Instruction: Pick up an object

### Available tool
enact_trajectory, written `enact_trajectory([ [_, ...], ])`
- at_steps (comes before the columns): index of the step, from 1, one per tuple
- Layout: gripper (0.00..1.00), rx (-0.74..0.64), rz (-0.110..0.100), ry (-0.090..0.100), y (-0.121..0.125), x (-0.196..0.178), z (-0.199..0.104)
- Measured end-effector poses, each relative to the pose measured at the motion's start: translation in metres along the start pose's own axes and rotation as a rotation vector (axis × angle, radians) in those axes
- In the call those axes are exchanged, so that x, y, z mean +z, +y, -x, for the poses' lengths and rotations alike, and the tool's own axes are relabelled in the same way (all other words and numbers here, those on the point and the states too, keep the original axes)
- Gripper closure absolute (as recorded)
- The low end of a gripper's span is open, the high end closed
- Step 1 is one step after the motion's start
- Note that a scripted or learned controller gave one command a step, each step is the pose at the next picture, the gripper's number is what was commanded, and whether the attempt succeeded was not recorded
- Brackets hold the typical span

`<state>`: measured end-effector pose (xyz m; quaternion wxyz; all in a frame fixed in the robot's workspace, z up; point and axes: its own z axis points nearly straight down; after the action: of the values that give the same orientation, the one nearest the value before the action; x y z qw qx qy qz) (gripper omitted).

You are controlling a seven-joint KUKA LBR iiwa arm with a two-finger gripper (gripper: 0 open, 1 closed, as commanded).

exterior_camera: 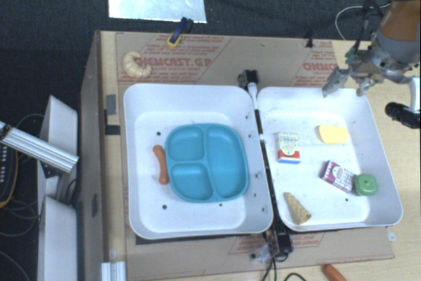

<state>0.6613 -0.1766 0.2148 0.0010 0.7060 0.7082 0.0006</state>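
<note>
Five small objects lie in the right bin [378, 161], any of which could be picked, and none is between the fingers. Closest to the gripper [346, 82] is a yellow block [333, 135], pale and roughly rectangular, resting in the far right part of the bin, nearer than the fingertips and a little left of them, clearly apart from them. Left of it, near the bin's left wall, lies a small carton [288, 147] (white on top, red along its near end). Toward the near right sits a purple and white packet [336, 176], tilted, with a green round piece [366, 185] touching or just beside its right end. At the near edge a tan cone-shaped piece [297, 207] points toward the far left.

The gripper hangs over the bin's far rim, its two fingers spread apart with nothing between them; the grey arm with its orange band [400, 22] rises behind it to the right.

In the left bin [141, 141] a blue divided plate [206, 162] fills the middle, with an orange sausage-shaped piece [161, 164] just beside its left edge. Both bins sit on brown cardboard [197, 59].
</note>
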Motion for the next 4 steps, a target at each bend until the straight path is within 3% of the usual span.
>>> enact_trajectory([
  [1,0.0,0.003,-0.007,0.001,-0.086,0.124,0.03],
  [2,0.0,-0.001,0.002,0.0,0.008,0.13,0.016],
  [3,0.0,0.002,0.001,-0.001,-0.03,0.104,0.03],
  [4,0.0,0.002,-0.001,0.0,-0.099,0.1,0.022],
])
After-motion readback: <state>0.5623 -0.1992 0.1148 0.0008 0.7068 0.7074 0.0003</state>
